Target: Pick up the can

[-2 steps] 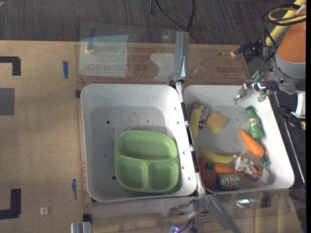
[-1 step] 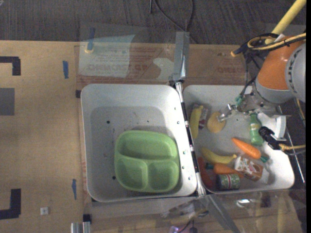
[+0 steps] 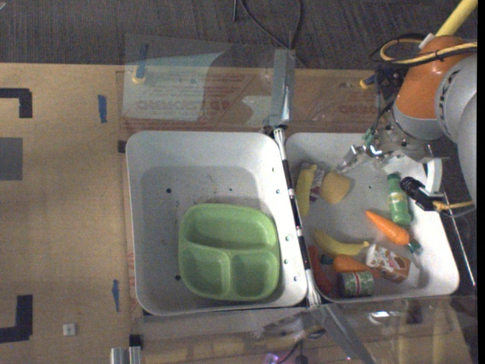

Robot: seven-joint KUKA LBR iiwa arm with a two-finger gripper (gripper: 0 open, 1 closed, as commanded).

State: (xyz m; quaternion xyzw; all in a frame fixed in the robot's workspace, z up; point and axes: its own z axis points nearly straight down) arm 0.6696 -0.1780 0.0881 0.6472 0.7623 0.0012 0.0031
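Can (image 3: 355, 283) is seen lying at near edge of rt bin (image 3: 447, 268); pincer (image 3: 362, 155) is held well apart, over bin's far side.

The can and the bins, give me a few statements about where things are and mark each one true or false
1. The can lies in the right bin. True.
2. The green tray sits in the right bin. False: it is in the left bin.
3. The tool is over the right bin's far end. True.
4. The can is between the tool's fingers. False: it lies at the near edge, apart from the tool.
5. A carrot lies in the right bin. True.
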